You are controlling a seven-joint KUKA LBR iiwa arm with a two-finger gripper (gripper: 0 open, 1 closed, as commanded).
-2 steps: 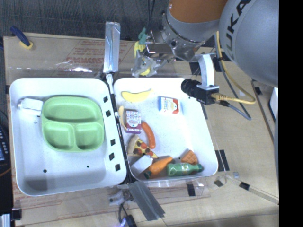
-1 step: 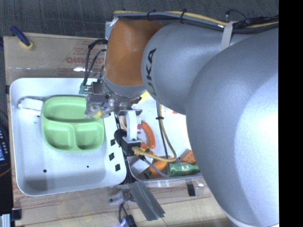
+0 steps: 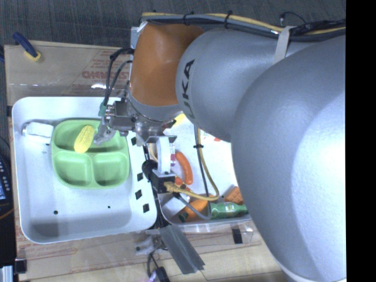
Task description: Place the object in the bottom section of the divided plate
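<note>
At the upper left of the frame, a small blue and yellow clamp [image 3: 26, 46] sits on the brown cardboard sheet [image 3: 64, 69]. Below it is the shallow white plastic bin [image 3: 35, 216] on the left. Inside that bin lies the light green divided plate [image 3: 91, 175]. A yellow corn cob toy [image 3: 84, 138] rests in the plate's big upper section. The two small lower sections have nothing in them. Just to the right of the corn is the silver two-finger gripper [image 3: 106, 131], over the plate's upper right edge. I cannot tell if it is open or closed. Further right, the other white bin [image 3: 202, 219] holds an orange sausage-shaped toy [image 3: 184, 165] and a green bottle [image 3: 228, 209].
</note>
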